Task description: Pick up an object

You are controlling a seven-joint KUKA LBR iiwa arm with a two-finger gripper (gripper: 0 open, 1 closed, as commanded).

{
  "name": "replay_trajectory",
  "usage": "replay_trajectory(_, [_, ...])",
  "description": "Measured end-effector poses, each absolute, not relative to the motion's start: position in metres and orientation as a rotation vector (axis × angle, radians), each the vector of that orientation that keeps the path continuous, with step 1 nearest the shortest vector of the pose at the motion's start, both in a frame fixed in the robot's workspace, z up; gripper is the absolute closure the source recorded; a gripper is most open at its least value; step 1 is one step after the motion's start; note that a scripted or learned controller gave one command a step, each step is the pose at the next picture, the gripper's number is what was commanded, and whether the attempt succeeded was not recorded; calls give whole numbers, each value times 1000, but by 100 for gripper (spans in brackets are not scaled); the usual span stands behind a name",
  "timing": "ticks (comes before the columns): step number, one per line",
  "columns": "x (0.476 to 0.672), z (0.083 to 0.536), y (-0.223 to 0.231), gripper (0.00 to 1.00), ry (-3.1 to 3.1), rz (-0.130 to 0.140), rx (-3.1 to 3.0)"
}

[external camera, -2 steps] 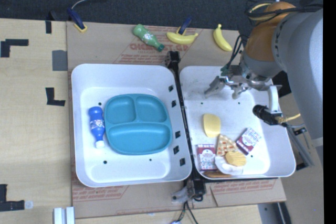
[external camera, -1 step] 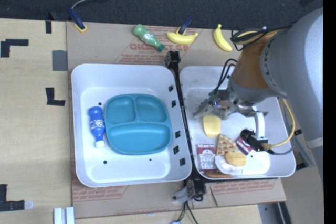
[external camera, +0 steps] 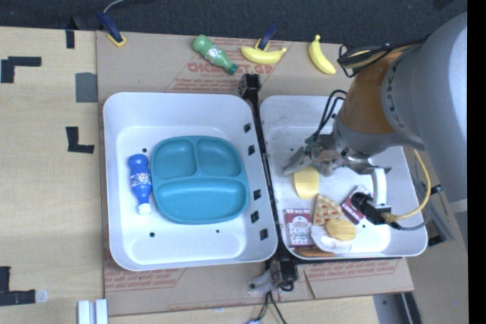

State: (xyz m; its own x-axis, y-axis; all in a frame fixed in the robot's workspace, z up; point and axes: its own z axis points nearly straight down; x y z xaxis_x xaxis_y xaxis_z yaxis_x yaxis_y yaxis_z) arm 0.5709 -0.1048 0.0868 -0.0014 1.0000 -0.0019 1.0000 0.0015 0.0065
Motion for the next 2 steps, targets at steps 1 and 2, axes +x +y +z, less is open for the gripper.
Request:
replay_trajectory(1, [562, 87, -99, 0, 2216, 4, 2215])
replay_trajectory(2, [561, 96, -99, 100, 2218, 2, 2217])
